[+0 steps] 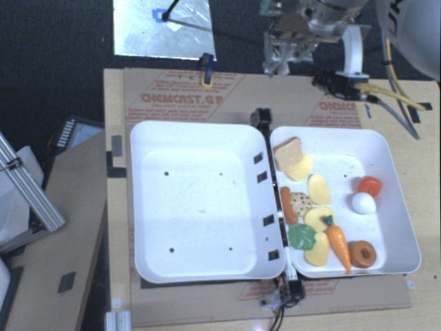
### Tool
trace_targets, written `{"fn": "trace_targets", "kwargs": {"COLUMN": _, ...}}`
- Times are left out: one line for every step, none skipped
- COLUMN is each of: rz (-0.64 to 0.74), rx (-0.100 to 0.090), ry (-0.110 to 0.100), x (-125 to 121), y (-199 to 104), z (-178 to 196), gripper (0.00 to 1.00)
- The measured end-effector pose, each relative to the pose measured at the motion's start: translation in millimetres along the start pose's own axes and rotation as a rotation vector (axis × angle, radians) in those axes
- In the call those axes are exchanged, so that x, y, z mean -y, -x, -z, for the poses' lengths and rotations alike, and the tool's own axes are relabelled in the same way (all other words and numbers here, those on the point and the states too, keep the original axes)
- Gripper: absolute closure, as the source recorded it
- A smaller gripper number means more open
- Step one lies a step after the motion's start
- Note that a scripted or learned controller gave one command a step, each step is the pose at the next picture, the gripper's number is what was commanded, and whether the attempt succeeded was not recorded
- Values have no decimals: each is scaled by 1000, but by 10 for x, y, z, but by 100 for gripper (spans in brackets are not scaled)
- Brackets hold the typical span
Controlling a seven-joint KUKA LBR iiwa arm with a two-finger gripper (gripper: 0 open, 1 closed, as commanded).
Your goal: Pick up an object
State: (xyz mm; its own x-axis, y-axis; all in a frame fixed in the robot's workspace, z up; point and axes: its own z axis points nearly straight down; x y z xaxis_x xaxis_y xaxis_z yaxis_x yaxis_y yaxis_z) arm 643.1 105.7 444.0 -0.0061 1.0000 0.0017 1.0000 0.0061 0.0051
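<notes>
The gripper hangs high beyond the far edge of the bench; if it is wide or narrow I cannot tell. The objects lie nearer the camera, in the right bin. The left bin is beside it. I count one bread slice, two carrots, one donut, one egg, one tomato.

Lighting, as I read it: bright, even, overhead. Both white bins near overexposed, faint soft shadows along their rims. Glare on the silver sheet, upper left of the frame. Arm at top edge blurred. Overall image slightly soft, grainy.
</notes>
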Motion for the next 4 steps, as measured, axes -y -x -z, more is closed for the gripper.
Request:
{"fn": "trace_targets", "kwargs": {"rz": 0, "rx": 0, "ry": -2, "x": 379, "y": -117, "z": 363, "gripper": 100}}
{"fn": "trace_targets", "kwargs": {"rz": 1, "rx": -1, "ry": 3, "x": 619, "y": -229, "z": 954, "gripper": 100}}
{"fn": "trace_targets", "kwargs": {"rz": 2, "rx": 2, "ry": -10, "x": 367, "y": -797, "z": -56, "gripper": 100}}
{"fn": "trace_targets", "kwargs": {"rz": 2, "rx": -2, "ry": 1, "x": 1020, "y": -951, "z": 836, "gripper": 100}}
